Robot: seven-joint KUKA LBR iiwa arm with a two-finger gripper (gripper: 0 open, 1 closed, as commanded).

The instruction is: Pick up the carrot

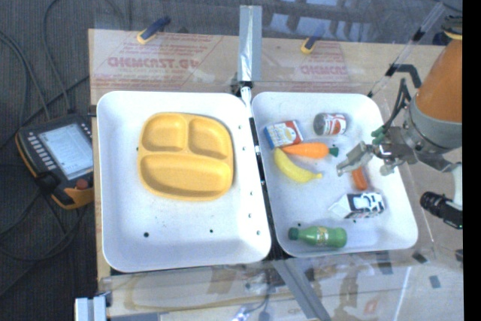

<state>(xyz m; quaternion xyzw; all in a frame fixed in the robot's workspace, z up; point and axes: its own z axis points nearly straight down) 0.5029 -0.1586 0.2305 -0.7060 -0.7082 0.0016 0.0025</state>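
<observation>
The carrot lies flat in the right bin, orange with a green tip pointing right, just above a banana. My gripper hovers to the right of the carrot, near the bin's right side, open. Its left finger ends a short way from the carrot's green tip without touching it. A small orange piece lies just below the gap between the fingers. Nothing is held.
The right bin also holds a juice box, a can, a green bottle and a white-and-black packet. A yellow divided plate sits in the left bin.
</observation>
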